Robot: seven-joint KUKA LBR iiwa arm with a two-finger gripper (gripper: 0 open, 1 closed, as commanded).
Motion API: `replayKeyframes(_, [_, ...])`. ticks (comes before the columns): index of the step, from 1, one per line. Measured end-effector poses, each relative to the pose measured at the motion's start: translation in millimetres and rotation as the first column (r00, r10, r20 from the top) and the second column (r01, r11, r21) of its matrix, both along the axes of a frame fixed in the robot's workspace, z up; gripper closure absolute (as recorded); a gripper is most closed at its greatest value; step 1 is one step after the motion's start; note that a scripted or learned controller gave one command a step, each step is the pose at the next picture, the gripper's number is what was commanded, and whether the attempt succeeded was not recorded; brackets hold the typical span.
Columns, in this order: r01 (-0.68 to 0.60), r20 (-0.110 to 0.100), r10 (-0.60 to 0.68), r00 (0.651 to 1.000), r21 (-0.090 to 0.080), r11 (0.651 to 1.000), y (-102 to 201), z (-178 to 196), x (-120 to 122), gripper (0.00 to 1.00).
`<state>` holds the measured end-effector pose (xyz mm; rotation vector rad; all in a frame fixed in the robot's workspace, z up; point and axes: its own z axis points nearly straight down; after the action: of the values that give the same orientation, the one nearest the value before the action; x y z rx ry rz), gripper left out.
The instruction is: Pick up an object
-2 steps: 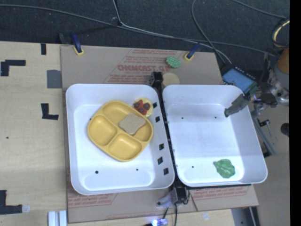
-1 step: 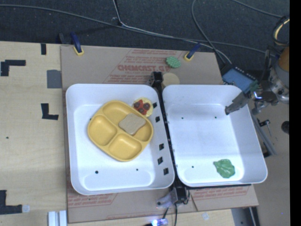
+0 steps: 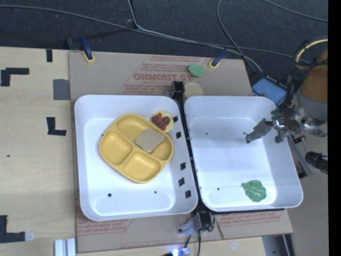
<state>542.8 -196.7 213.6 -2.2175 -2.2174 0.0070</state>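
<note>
The green lump (image 3: 254, 190) lies near the right bin's (image 3: 234, 106) front corner, long axis slanting. Claw (image 3: 264, 132) spread wide, empty. Cardboard reads "CHEMCAST" (image 3: 151, 77).

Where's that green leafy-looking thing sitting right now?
The green lettuce-like piece lies in the right-hand white bin, near its front right corner, below the end effector.

Two white bins (image 3: 85, 159), one yellow divided plate (image 3: 114, 148), one tan slice (image 3: 149, 140), two green lumps (image 3: 254, 190), two blue clamps (image 3: 87, 50)
</note>
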Motion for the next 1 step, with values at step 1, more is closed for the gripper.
replayKeyframes(1, [-0.001, 0.001, 0.001, 1.000, 0.000, 1.000, -6.0, -58.5, 5.4, 0.00])
